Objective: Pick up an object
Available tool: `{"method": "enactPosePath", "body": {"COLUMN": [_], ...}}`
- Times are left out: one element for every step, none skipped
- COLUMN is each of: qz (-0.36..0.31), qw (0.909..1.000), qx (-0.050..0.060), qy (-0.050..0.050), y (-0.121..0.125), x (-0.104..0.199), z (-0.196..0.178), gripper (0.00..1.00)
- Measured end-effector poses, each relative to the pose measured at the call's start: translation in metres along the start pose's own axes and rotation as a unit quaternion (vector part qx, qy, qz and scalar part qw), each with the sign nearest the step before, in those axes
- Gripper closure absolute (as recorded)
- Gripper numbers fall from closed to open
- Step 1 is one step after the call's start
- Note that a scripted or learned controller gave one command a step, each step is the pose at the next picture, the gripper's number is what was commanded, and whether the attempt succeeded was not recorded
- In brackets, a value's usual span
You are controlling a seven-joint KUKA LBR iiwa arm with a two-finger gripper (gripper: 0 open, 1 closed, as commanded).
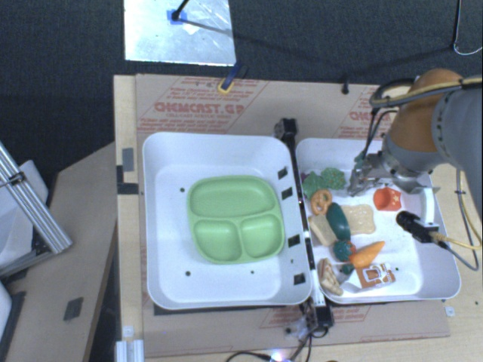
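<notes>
We see two bins side by side on the surface (128,127). Left bin (162,225) holds a divided tray (230,219). Right bin (441,277) holds clustered toy food (343,232), with the tool (361,179) above its far part.

Two white bins sit side by side on a tan board (196,100) printed with red lettering. The left bin (162,202) holds a pale green divided plate (232,219). The right bin (438,274) holds small toy foods: dark green broccoli (326,179) at the far left, an orange-brown pretzel (321,200), a dark green oval piece (337,221) on a beige slice of bread (361,218), a red piece (387,198), an orange carrot (367,254) with a green end, and an orange and white packet (375,275). The arm (445,119) is grey with an orange band. The floor (60,59) is dark blue-black, with a silvery grey square sheet (179,21) at the far side carrying a small blue mark.
</notes>
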State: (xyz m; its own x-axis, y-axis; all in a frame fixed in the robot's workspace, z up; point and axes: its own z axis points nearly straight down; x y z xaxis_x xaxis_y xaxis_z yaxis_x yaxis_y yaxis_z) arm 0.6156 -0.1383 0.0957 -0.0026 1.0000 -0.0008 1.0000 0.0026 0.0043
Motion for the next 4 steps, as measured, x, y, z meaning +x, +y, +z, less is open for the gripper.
{"method": "enactPosePath", "body": {"qz": [0.0,-0.001,-0.001,-0.004], "qw": [1.0,1.0,1.0,1.0], "qx": [0.0,-0.002,0.0,0.0], "qy": [0.0,0.0,0.0,0.001], "y": [-0.006,-0.004,-0.003,0.017], "x": [0.003,0.002,0.002,0.059], "z": [-0.048,-0.113,-0.13,-0.137], "gripper": [1.0,1.0,1.0,1.0]}}
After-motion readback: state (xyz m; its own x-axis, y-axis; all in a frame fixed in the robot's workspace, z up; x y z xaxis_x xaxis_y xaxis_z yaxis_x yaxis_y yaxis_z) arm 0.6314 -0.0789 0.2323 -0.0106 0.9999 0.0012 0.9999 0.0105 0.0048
